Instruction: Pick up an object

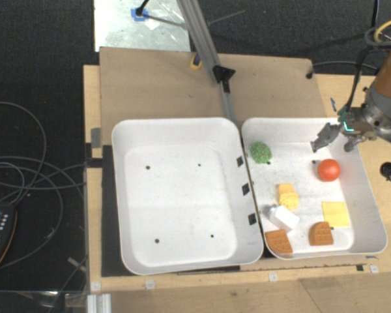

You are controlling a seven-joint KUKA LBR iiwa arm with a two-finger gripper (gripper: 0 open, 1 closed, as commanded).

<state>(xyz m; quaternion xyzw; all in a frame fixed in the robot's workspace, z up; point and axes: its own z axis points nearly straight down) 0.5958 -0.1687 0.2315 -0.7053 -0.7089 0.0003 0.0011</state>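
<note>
The gripper (335,140) hangs over the right bin (371,204) near that bin's 1 o'clock corner, carried by the grey arm (388,103) that comes in from 3 o'clock. Its two fingers are spread apart, one dark finger (324,137) pointing toward 8 o'clock and the other toward 6 o'clock, with nothing between them. A small teal light glows on the gripper body just above the fingers.

All the objects lie in the right bin. A red ball (328,169) sits just below the gripper, at about 6 o'clock from it, apart from the fingertips. A green ball (260,152) with a bumpy surface rests near the bin's 10 o'clock side, close to the wall shared with the left bin (127,194). Near the bin's centre is a small yellow block (287,195), and just toward 7 o'clock from it lies a white block (284,217), the two nearly touching. A flat yellow square (335,213) lies toward 4 o'clock of the bin. Along the 6 o'clock edge are two brown waffle-like pieces: one (279,241) against the bin's 7 o'clock corner, the other (320,234) just below the yellow square.

Both bins sit side by side on the desk (267,87). A grey pole (202,28) slants across the desk from 12 o'clock down to the seam between the bins.
</note>
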